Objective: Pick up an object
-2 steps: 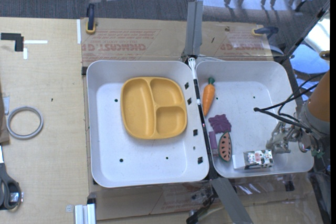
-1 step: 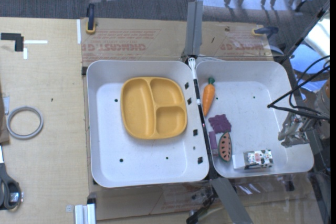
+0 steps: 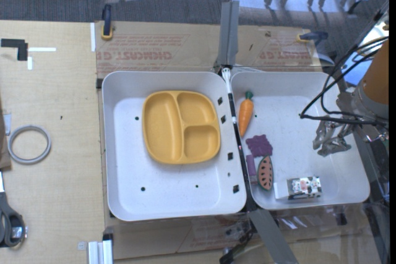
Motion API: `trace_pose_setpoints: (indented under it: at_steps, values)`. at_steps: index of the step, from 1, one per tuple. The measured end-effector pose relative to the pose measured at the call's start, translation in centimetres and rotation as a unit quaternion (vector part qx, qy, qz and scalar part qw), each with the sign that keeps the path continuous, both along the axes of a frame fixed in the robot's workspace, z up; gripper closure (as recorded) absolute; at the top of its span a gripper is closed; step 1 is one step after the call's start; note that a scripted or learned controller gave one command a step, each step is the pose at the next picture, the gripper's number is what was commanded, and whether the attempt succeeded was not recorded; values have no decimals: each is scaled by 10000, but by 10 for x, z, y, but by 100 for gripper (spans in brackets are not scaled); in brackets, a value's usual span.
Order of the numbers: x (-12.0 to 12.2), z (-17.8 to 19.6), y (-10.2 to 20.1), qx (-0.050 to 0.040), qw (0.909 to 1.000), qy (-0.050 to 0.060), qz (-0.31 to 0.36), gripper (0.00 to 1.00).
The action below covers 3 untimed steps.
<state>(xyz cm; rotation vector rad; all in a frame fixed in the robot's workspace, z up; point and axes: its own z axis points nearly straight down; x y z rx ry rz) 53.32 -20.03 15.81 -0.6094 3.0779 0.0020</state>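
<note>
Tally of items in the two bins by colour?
Yellow: 1, plate, left bin
Orange: 1, carrot, right bin
Purple: 1, grapes
Red and green: 1, watermelon slice
White: 1, small box
Total: 5

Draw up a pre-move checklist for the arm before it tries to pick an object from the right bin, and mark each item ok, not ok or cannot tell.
1. Objects available in the right bin: carrot, purple piece, watermelon slice, small box. Ok.
2. Gripper over the right bin: ok.
3. Gripper above a target: not ok; it hovers over bare floor, right of the toys.
4. Nothing between its fingers: cannot tell.
5. Targets clear of walls: not ok; carrot and watermelon slice lie by the divider.
6. Yellow plate stays in the left bin, out of the way: ok.
</note>
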Motion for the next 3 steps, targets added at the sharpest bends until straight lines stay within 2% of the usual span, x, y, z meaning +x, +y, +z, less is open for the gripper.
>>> trace_pose_setpoints:
  at_steps: [1,2,3]
  values:
    - [-39,-67,-21,0,9975,9,710,100]
    - [-33,158,11,-12,9854,-14,1704,100]
    - [30,-17,37,1,9930,7,1179,100]
